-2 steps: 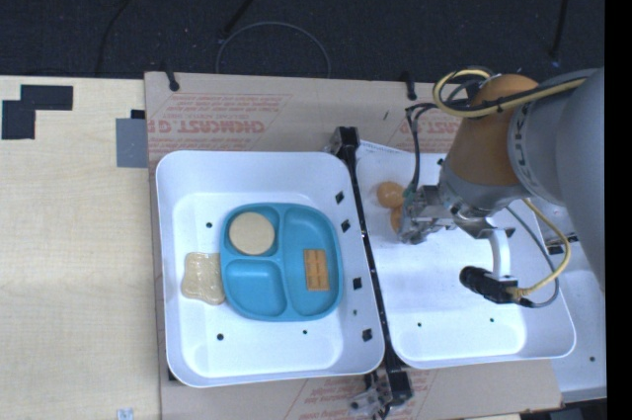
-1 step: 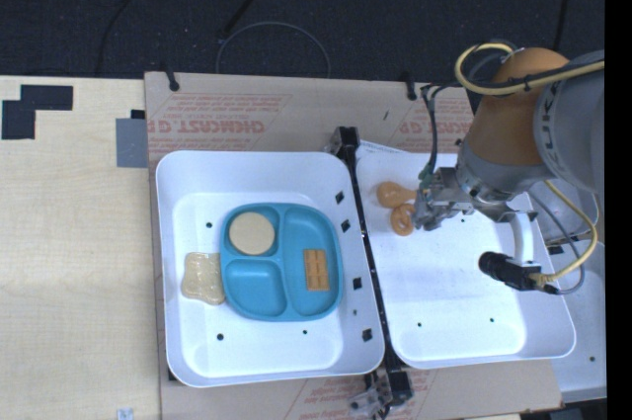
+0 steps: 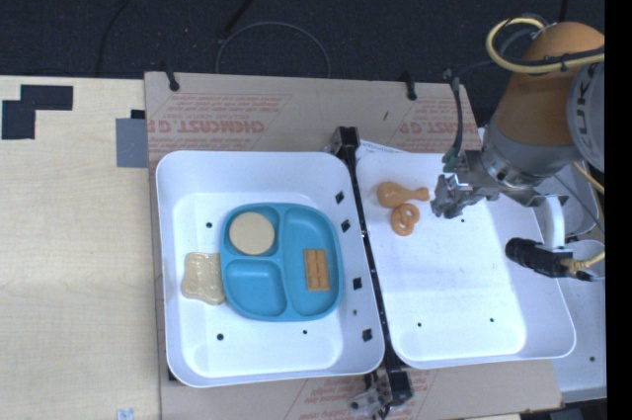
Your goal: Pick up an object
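Observation:
In the right bin, two small tan-orange pieces lie near the far left corner: a drumstick-shaped piece and a ring-shaped piece just below it. My gripper hangs low over the bin just right of them, a short gap from the drumstick piece. Nothing shows between its tips. In the left bin sits a blue compartment tray with a round tan disc in its upper left section and a small brown bar in its right section. A pale yellow slab lies left of the tray.
A black divider rail runs between the two bins. The arm's grey body and orange band loom over the right bin's far right corner, with a black cable part by its right wall. Cardboard lies under both bins.

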